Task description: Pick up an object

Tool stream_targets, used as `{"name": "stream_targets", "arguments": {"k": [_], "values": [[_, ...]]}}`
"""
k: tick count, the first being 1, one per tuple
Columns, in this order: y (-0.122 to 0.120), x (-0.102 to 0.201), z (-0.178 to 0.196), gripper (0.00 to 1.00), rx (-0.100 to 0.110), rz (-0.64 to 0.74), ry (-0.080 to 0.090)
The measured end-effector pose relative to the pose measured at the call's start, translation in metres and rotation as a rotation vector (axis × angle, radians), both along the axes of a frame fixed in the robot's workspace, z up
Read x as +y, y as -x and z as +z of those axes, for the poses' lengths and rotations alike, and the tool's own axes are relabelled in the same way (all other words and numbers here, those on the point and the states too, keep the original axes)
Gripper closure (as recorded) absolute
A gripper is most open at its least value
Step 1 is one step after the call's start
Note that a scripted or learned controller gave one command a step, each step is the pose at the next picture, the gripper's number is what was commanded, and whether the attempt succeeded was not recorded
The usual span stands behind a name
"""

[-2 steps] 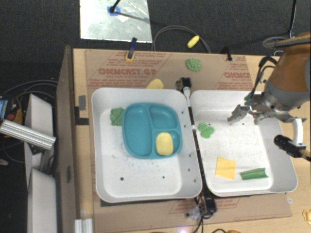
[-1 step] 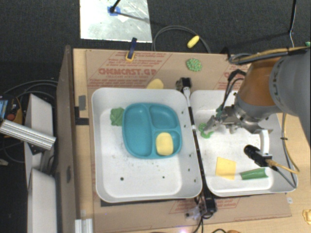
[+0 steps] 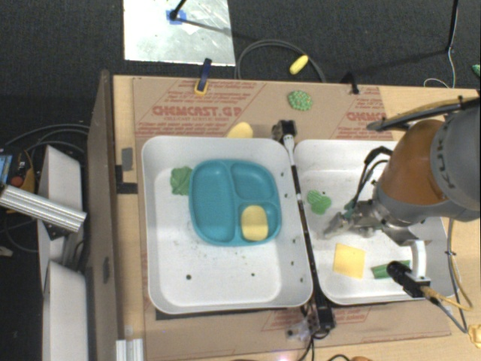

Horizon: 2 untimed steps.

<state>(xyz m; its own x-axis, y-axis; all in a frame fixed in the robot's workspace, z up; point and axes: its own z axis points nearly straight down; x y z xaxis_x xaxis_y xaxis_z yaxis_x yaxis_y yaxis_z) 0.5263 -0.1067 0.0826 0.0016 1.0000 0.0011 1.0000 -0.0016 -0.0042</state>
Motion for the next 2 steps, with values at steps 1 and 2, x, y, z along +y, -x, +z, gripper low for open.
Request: {"name": "stream_targets", "arguments": {"k": [1, 2], "values": [[-0.043, -0.037, 0.003, 0.0, -0.01, 0.001, 0.004], [0.019, -0.04, 0.001, 0.0, 0.0, 0.0, 0.0]]}}
